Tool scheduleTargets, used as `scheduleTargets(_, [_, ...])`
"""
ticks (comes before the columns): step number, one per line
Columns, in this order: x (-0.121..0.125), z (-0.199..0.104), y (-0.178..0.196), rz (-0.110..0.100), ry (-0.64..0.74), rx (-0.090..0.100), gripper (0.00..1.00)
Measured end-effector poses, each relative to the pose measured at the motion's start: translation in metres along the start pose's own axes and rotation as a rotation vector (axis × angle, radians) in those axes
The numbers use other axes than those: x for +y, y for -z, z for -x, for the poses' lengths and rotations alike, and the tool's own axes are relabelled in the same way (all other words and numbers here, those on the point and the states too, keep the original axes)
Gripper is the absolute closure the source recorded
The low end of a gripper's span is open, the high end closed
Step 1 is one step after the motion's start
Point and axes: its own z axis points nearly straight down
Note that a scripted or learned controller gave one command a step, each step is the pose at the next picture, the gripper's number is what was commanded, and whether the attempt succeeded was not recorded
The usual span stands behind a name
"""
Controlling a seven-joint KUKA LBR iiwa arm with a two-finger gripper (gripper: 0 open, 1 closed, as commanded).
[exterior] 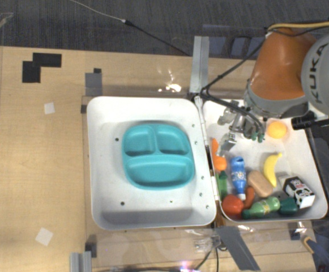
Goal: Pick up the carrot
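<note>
Jaws (240, 130) hanging low over the left part of the right bin (317, 169), metal fingers pointing down and left; too small and cluttered to tell whether parted or closed, and nothing visibly caught between them. Carrot (215, 154) lying at the left wall of that bin, a slim orange piece running along the divider, just below and left of the jaws, apparently not touched. Crowded on its lower side by a blue bottle (238, 173), green items and a red tomato-like piece (233, 206); banana (272, 168) and orange ball (277, 130) further right, well clear. Teal divided plate (156, 154) alone in the left bin (105, 169), across the wall. Judged early: approach made, grasp not yet secured, lift still to do. Tight spot against the wall likely to make the closing awkward.
</note>
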Motion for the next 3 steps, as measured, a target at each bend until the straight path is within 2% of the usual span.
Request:
scheduleTargets(1, [0.013,-0.024,0.000,-0.001,0.171,0.001,0.00])
scheduleTargets(2, [0.003,-0.045,0.000,-0.001,0.054,0.001,0.00])
scheduleTargets(3, [-0.035,0.019,0.000,-0.002,-0.113,-0.002,0.00])
